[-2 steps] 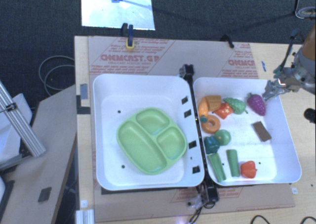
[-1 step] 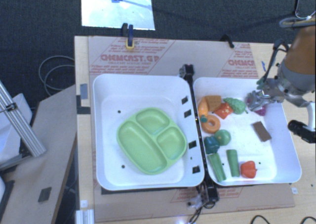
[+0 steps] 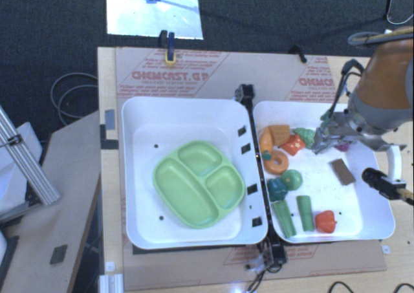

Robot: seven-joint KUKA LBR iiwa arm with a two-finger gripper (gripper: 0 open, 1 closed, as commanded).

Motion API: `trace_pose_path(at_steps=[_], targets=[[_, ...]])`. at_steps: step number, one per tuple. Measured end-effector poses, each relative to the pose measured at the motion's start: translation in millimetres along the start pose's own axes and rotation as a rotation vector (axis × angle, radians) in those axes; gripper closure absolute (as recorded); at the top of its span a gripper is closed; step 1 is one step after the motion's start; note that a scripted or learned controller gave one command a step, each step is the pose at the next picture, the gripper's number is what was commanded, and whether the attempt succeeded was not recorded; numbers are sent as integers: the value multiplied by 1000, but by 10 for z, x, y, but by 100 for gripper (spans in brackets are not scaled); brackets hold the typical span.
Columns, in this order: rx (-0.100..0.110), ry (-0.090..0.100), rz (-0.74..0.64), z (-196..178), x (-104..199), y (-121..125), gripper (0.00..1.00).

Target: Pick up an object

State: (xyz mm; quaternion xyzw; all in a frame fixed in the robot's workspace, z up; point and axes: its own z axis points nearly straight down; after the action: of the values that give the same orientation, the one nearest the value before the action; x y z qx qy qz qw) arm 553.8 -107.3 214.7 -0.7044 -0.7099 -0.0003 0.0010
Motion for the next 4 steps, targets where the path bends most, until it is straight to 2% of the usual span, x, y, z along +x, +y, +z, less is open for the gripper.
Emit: trace_pose_path(at_steps=[1, 2, 3, 4], targets=[[0, 1, -1, 38, 460, -230, 100], [-1, 0, 1, -14, 622, -394, 100], [-3, -1, 0, -70, 723, -413, 100], [-4, -1, 6, -85, 597, -427, 100]])
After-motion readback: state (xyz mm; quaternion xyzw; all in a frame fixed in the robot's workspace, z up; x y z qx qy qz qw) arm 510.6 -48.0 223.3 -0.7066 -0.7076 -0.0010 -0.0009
